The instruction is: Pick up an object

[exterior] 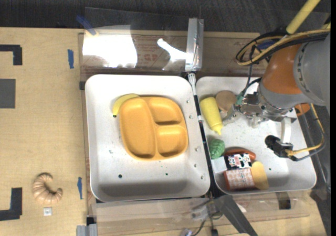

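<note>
The right bin (299,174) holds several items. A yellow squeeze bottle (211,114) lies along its left wall, with a tan rounded object (224,99) just to its right. A green broccoli-like piece (217,148) sits below them. At the bin's front lie a red item with a black and white label (239,159), a red-labelled bottle (239,179) and a yellow piece (259,173). My gripper (237,108) is low in the upper part of this bin, right beside the tan object and the yellow bottle. The wrist hides how it meets them.
The left bin (100,135) carries a yellow divided plate (152,126) with a banana (122,102) peeking out at its upper left. A tan curled object (47,188) lies on the cardboard at the far left. Cables (294,151) trail over the right bin's right side.
</note>
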`<state>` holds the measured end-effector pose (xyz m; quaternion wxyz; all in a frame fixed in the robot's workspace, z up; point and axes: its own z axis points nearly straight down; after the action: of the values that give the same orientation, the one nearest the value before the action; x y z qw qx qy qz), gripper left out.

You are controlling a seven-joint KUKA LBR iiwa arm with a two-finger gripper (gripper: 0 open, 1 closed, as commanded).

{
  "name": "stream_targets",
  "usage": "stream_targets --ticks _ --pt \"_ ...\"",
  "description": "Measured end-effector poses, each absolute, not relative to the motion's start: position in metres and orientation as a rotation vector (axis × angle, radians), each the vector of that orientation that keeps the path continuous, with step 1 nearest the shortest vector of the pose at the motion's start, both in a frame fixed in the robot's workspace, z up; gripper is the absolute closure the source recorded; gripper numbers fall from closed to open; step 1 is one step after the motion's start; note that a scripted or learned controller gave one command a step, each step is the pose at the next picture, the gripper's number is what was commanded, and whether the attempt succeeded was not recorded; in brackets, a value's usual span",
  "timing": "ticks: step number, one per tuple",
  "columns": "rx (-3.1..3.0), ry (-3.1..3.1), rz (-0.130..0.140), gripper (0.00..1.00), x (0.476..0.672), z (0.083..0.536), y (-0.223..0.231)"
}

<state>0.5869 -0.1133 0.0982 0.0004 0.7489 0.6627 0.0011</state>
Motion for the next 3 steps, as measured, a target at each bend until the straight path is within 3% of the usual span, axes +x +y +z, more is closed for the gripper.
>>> stream_targets --ticks 1,2,3 --pt "2.703 1.597 0.002 0.00 0.581 0.088 -0.116" --pt "2.779 1.511 -0.039 0.00 0.613 0.087 -0.117" --pt "2.764 1.502 -0.010 1.00 0.619 0.099 -0.116"
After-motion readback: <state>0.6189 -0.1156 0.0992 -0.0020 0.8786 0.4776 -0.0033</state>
